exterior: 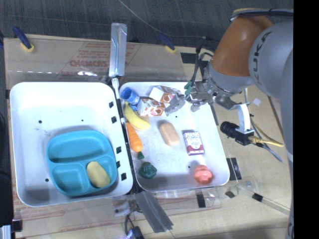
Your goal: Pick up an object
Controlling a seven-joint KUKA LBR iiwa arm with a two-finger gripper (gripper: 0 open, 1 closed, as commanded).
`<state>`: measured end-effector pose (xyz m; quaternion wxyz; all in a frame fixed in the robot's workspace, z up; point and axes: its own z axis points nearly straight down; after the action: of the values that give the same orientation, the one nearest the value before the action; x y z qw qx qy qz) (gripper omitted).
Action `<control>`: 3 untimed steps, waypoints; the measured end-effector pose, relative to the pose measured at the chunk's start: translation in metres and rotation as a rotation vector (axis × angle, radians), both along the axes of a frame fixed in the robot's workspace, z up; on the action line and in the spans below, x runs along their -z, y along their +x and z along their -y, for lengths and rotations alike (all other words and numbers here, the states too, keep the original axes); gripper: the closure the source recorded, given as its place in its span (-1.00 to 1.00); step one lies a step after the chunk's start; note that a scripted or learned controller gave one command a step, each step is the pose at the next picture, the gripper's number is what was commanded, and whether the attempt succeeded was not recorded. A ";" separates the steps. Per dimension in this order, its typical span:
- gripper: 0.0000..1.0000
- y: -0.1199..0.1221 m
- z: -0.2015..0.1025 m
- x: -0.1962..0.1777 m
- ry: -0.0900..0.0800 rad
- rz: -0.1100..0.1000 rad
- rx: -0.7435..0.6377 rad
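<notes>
The arm is reaching in from the right, and its gripper (175, 103) is hanging low over the far part of the right bin (218, 148), right at the heap of small things piled against that bin's far wall. The nearest candidate is the printed packet (158, 101), which is lying just left of the jaws, so close that the two look to be touching; whether the jaws are apart or together I cannot tell, since the metal tips are blurring into the clutter. The packet's long axis seems to run left to right, roughly in line with the reach. Left of it a banana (135, 118) is lying at a slant, and nearer the camera a tan oval piece (169, 133) and a red box (193, 143) are sitting well apart from the jaws. In the left bin a blue tray (75, 151) is sitting, out of play.
</notes>
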<state>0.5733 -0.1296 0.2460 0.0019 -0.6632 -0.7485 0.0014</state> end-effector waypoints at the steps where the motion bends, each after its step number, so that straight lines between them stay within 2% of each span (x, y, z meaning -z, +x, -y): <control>1: -1.00 -0.001 0.025 0.153 0.001 -0.002 -0.018; 2: 1.00 -0.003 0.025 0.147 0.002 -0.010 -0.022; 3: 1.00 -0.007 -0.001 0.054 -0.001 0.000 0.167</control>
<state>0.5663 -0.1289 0.1919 0.0017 -0.7232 -0.6907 0.0013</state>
